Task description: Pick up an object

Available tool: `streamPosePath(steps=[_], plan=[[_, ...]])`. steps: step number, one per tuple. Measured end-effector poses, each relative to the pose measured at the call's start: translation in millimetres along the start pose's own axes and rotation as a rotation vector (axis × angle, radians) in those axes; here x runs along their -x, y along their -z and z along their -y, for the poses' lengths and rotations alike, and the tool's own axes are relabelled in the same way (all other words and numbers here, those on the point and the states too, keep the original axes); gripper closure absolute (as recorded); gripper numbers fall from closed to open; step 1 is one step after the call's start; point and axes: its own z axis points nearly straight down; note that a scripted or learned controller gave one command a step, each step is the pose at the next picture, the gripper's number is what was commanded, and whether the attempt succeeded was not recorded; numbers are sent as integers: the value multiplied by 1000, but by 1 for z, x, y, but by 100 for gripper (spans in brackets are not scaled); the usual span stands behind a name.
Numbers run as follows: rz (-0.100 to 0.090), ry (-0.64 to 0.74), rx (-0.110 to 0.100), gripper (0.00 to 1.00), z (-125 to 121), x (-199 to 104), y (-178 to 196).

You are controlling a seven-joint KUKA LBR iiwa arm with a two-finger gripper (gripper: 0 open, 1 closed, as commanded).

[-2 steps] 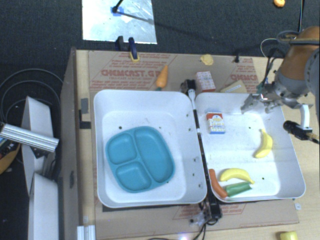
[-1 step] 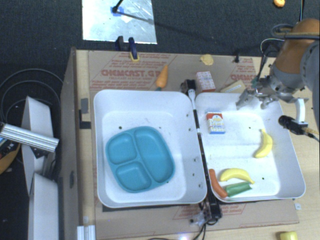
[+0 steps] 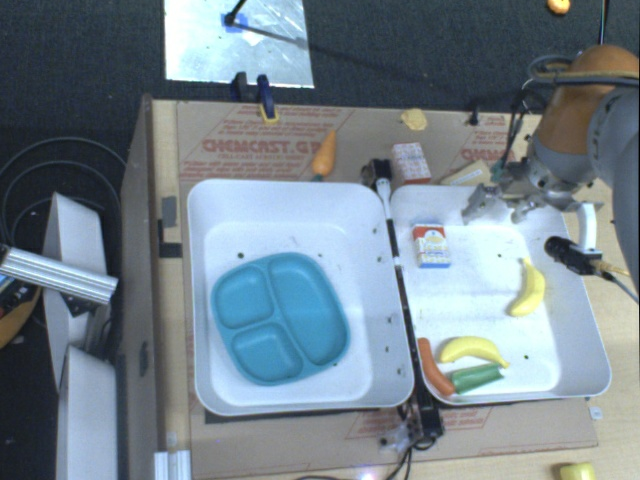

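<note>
Sausage (image 3: 431, 366) half-hidden under bin rim (image 3: 409, 298); gripper (image 3: 497, 201) blurred.

My arm (image 3: 600, 118) cut off at the right edge, claw (image 3: 500, 203) fingers too blurred to judge, yellow object (image 3: 578, 471) clipped at the bottom edge

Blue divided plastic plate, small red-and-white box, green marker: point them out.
Blue divided plastic plate (image 3: 280, 315), camera view, on the ridge between its compartments.
Small red-and-white box (image 3: 431, 245), camera view, centre of its top face.
Green marker (image 3: 476, 375), camera view, middle of its barrel.
</note>
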Motion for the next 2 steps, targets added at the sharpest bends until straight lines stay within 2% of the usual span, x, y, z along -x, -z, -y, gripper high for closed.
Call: streamPosePath(steps=[1, 2], plan=[[1, 0, 0, 0, 0, 0, -17], [2, -6, 1, 0, 1, 25, -36]])
